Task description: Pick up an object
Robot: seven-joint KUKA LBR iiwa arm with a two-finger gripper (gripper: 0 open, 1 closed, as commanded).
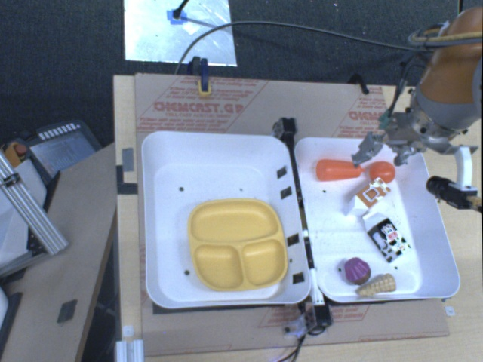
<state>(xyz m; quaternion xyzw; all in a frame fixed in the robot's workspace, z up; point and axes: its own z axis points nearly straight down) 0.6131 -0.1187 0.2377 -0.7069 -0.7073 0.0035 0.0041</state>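
Overhead, two white bins are being seen side by side on the table (124, 202), with the arm (453, 59) reaching in from the right and being cut off by the frame's upper right corner. The pincer (385, 153) is being held over the far part of the right bin (445, 262), its two grey fingers (365, 151) being shown spread apart with nothing between them. Just below and left of those fingers, an orange carrot-shaped toy (337, 170) is being seen lying flat on the bin floor, and a small orange round piece (383, 170) beside it is being partly covered by the fingers, so its shape is hard to make out. Nearer the middle of the bin, a small white and orange carton (371, 194) is being shown tilted, with a black-and-white printed box (388, 237) lying close below it; the printing is too small to be read. At the near edge, a purple ball-like object (357, 269) is being seen touching a pale cone (376, 284). A yellow divided tray (235, 243) is being shown lying in the left bin (166, 164). At the left edge, a grey device (60, 149) is being cut off.
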